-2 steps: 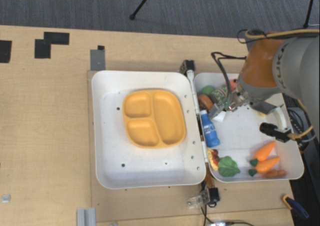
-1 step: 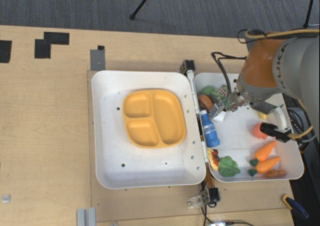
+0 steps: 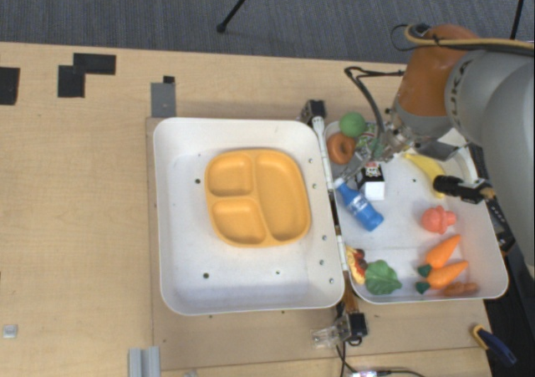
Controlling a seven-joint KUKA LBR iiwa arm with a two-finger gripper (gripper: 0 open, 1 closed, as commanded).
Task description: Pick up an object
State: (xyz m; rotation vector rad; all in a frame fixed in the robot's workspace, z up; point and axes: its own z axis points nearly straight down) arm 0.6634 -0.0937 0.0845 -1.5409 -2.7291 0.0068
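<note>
My gripper [image 3: 370, 176] hangs low over the back left part of the right bin [image 3: 489, 279], just above a blue bottle [image 3: 360, 206] that lies tilted there. A brown doughnut [image 3: 340, 148] and a green ball [image 3: 353, 124] sit just behind the gripper. A yellow banana [image 3: 425, 168] lies to its right under the arm. Further forward are a pink piece [image 3: 437, 219], two orange carrots [image 3: 444, 262] and a green leafy toy [image 3: 382, 277].
The left bin [image 3: 180, 283] holds a yellow divided plate [image 3: 255, 197]. The grey arm with its orange band [image 3: 428, 74] comes in from the right above the right bin. Black cables loop near the wrist, and black tape marks lie on the bench at the far left.
</note>
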